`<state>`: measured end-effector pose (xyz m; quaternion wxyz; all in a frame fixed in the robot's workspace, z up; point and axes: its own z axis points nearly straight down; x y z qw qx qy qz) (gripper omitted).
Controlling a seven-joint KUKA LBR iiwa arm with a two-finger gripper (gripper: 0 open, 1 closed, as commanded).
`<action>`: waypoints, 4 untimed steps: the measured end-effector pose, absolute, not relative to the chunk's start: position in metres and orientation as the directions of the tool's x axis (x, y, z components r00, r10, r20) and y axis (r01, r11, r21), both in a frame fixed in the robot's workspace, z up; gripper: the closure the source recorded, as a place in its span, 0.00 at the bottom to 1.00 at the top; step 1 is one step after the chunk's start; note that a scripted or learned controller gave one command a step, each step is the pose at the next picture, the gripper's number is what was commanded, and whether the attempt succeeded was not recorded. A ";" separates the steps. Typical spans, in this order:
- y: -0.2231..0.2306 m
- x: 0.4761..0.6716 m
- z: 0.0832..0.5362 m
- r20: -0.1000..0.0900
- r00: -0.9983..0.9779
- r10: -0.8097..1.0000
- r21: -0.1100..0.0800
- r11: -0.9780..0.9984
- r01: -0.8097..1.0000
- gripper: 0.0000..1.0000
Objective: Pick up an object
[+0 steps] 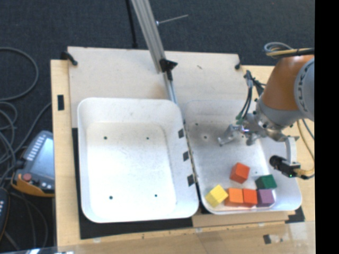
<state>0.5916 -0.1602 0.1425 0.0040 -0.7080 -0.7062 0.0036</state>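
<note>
Overhead slanted view of a pale wooden worktop [122, 67] bearing two shallow white plastic bins side by side. The left bin [132, 160] lies beside the right bin [212, 142], which holds six small blocks gathered toward its near right corner. A yellow cube [216, 194], tilted on its edge, sits at the left end of a row along the near wall, followed by two orange cubes [242, 196] touching each other and a purple cube [265, 197] at the right end. A green cube [266, 182] rests just behind the purple one, and a red-orange cube [240, 172] stands apart, slightly behind the row. The grey arm with its orange band [283, 91] reaches in from the right; its metal two-finger hand [229, 136] is over the bare bin floor, behind the blocks and well apart from them. Whether its fingers are apart or together cannot be told; no block is seen between them. A slanted aluminium rail [151, 30] rises behind the bins.
</note>
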 end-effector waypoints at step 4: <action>-0.057 0.534 0.200 0.003 -0.011 1.000 0.009 0.011 1.000 1.00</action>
